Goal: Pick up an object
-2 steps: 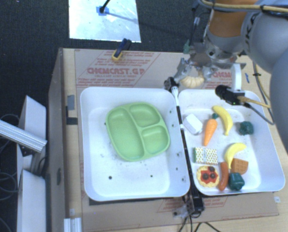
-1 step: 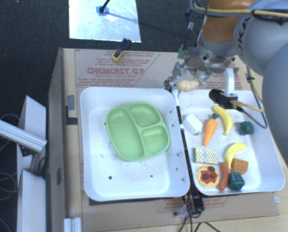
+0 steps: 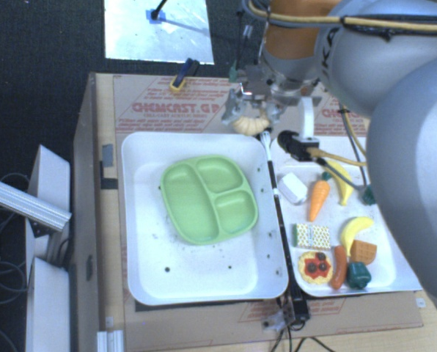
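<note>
My gripper (image 3: 252,116) hangs over the back rim of the left bin (image 3: 152,270), close to the divide between the two bins. A small cream-coloured, pastry-like toy (image 3: 250,126) sits between its fingers, lifted just above the rim. In the left bin lies a green divided plate (image 3: 210,199). The right bin (image 3: 394,270) holds a carrot (image 3: 317,199), a banana (image 3: 341,182), a white block (image 3: 292,188), a checkered cracker (image 3: 312,235) and a small pizza (image 3: 316,266).
Also in the right bin are a yellow wedge (image 3: 356,229), an orange block (image 3: 364,251), a green pepper (image 3: 358,276) and a red sausage (image 3: 339,265). The big grey arm overhangs the right bin's back and right side. A yellow-and-black tool (image 3: 183,75) lies behind the bins.
</note>
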`<move>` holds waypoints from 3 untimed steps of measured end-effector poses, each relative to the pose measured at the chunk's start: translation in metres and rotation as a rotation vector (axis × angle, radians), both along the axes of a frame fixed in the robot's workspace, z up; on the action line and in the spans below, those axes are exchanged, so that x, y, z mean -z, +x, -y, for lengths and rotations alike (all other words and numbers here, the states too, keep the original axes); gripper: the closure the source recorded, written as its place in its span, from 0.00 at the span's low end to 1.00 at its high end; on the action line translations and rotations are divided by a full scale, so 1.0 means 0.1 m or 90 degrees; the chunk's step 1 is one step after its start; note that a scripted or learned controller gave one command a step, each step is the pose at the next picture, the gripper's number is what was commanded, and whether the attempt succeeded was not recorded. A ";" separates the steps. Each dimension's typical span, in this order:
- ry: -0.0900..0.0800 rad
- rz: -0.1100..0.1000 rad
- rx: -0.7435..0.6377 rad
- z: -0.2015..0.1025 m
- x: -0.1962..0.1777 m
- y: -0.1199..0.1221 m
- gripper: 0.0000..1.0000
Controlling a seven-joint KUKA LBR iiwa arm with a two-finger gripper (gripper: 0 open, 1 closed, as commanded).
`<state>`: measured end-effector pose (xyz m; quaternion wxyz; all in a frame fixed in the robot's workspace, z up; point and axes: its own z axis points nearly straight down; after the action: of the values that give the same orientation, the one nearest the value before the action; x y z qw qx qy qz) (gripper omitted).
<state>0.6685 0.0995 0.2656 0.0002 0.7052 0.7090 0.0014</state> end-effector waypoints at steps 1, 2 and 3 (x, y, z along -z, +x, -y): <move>-0.001 0.000 0.003 0.07 0.18 0.00 1.00; -0.001 0.000 0.001 0.04 0.16 0.00 1.00; 0.000 0.000 0.000 -0.27 0.19 -0.01 1.00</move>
<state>0.6676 0.1261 0.2471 0.0004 0.7053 0.7089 0.0011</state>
